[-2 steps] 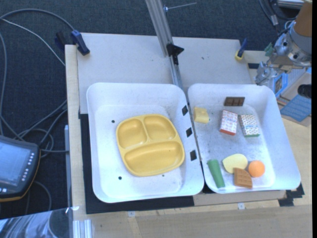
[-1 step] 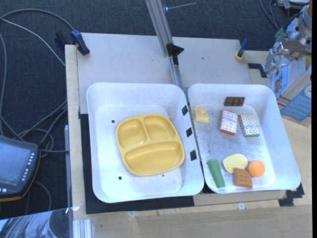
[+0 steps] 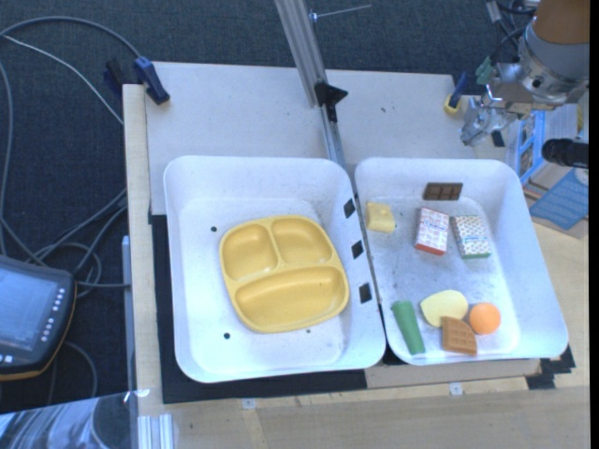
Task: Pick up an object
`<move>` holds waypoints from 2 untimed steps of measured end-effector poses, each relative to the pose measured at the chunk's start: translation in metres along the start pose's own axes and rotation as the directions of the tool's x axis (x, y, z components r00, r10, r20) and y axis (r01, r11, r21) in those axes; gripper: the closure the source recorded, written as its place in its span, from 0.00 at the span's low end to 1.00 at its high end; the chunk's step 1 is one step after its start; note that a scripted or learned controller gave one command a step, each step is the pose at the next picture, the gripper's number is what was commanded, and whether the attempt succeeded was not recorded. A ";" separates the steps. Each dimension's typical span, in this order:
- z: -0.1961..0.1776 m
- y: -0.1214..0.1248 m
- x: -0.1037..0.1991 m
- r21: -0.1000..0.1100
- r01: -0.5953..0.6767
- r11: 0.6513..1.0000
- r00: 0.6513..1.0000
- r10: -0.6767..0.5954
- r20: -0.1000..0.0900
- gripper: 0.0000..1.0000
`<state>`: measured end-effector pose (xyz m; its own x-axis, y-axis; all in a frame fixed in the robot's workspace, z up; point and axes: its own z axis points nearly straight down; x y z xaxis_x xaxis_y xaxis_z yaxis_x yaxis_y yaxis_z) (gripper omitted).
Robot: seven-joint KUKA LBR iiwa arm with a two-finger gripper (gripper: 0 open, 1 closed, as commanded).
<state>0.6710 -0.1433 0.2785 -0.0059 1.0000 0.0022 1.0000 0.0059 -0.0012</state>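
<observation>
The right bin [image 3: 538, 251] holds several small items: a brown chocolate bar [image 3: 443, 192], a yellow block [image 3: 381, 218], a red-and-white carton [image 3: 431, 231], a green-and-white carton [image 3: 473, 237], a green stick [image 3: 407, 326], a pale yellow piece [image 3: 444, 306], an orange ball [image 3: 484, 318] and a brown waffle square [image 3: 459, 336]. My gripper [image 3: 481, 131] hangs above the bench beyond the right bin's far rim, up and right of the chocolate bar. Its fingers stand open with nothing between them.
A yellow divided plate [image 3: 283, 272] lies in the left bin [image 3: 187, 251]. A slanted metal rail [image 3: 309, 45] runs down to the gap between the bins. Blue clamps [image 3: 150, 78] sit at the bench's far corners. Cables and a pendant [image 3: 28, 316] lie on the floor at left.
</observation>
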 end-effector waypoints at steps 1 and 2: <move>0.018 -0.007 0.053 0.002 0.000 1.000 1.000 0.000 0.000 1.00; 0.018 -0.021 0.109 0.001 0.001 1.000 1.000 -0.001 -0.001 1.00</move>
<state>0.6493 -0.0340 0.2605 -0.0066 1.0000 0.0032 1.0000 0.0066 -0.0024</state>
